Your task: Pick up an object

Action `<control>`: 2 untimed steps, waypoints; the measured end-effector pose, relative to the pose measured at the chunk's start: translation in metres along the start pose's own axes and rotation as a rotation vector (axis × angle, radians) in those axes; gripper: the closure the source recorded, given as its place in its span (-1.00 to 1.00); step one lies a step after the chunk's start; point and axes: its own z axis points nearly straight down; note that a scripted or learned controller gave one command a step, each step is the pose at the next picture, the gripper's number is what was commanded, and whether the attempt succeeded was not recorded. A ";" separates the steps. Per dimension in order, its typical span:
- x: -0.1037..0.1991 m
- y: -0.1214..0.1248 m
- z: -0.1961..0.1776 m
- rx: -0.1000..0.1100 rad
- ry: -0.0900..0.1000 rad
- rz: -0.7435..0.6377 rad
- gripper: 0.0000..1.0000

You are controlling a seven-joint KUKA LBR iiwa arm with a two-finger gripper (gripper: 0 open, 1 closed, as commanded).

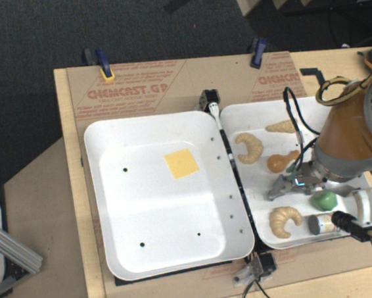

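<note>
Two shallow white bins sit side by side on your brown board bench [165, 78].

Left bin [147, 222]: one item, noted below.

Right bin [255, 116]: holds the arm's working end and most of the clutter.

Arm [349, 131]: reaches in from the right and hangs over the right bin's middle, its orange band uppermost.

Gripper [288, 186]: low over bare bin floor, between the items. At this slant you cannot tell whether it is clenched or released, and nothing shows in its grasp.

Candidates for your pick, big to small:
- Yellow flat square [181, 163], alone near the left bin's middle, well apart from the gripper.
- Upper croissant [249, 147], near the right bin's left wall.
- Lower croissant [284, 221], just below the gripper, apart from it.
- Pale bread piece [279, 127] near the bin's far edge.
- Orange-brown piece [280, 162], perhaps a drumstick, just above the gripper.
- Green piece [323, 200], tucked beside the wrist.
</note>
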 end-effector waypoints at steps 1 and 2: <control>0.023 0.095 -0.004 -0.015 -0.007 0.000 -1.00; 0.020 0.091 -0.014 -0.010 -0.008 0.006 1.00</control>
